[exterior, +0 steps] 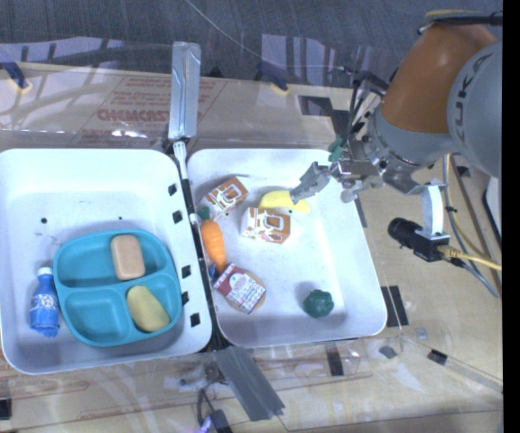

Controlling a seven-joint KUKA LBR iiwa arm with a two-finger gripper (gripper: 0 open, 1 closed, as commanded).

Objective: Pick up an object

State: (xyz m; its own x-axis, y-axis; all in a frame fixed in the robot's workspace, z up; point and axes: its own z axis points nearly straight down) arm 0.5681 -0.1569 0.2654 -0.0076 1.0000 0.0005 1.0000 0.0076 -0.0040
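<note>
Two shallow white bins sat side by side on the bench, the left bin (pixel 7 242) bearing a blue tray (pixel 70 318) with a tan block (pixel 127 256), a yellow lump (pixel 148 307) and a small blue bottle (pixel 43 302) beside it. Over the right bin (pixel 355 269) the gripper (pixel 307 188) hung just above a yellow object (pixel 283 201), whose long axis ran roughly left to right; whether the jaws were parted or closed could not be told. Nearby lay an orange carrot (pixel 213 244) pointing top to bottom, three small cartons (pixel 267 225) and a dark green ball (pixel 318 303).

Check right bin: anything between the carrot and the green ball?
Yes: in the camera view a red-and-white packet lies between the carrot and green ball.
</note>
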